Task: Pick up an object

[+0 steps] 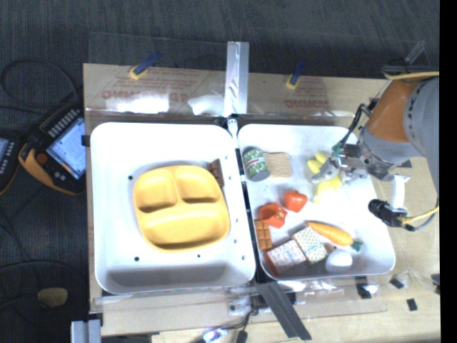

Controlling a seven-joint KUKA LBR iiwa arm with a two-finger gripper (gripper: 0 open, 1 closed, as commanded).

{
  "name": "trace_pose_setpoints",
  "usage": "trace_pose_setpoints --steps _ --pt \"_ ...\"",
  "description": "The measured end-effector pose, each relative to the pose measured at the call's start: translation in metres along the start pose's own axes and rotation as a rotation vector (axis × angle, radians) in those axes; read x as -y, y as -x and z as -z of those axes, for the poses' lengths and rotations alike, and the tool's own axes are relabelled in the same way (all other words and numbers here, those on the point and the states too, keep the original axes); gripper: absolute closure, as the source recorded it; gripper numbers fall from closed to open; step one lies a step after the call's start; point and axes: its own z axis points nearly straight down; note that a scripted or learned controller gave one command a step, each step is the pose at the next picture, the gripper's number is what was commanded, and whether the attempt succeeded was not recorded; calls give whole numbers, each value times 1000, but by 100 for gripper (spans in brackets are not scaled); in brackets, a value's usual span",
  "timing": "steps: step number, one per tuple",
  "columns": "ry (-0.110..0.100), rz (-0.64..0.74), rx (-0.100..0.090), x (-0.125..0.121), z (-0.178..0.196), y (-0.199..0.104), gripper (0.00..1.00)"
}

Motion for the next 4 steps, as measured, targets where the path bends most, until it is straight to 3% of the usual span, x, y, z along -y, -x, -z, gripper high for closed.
trace_pose_setpoints --steps 1,2,3,4 --pt "-12 -81 9 0 156 -47 100" --pt "-13 -268 12 10 82 -3 100" --pt "-13 -108 5 62 44 -20 100" --pt "1 -247 10 83 -8 -73 100"
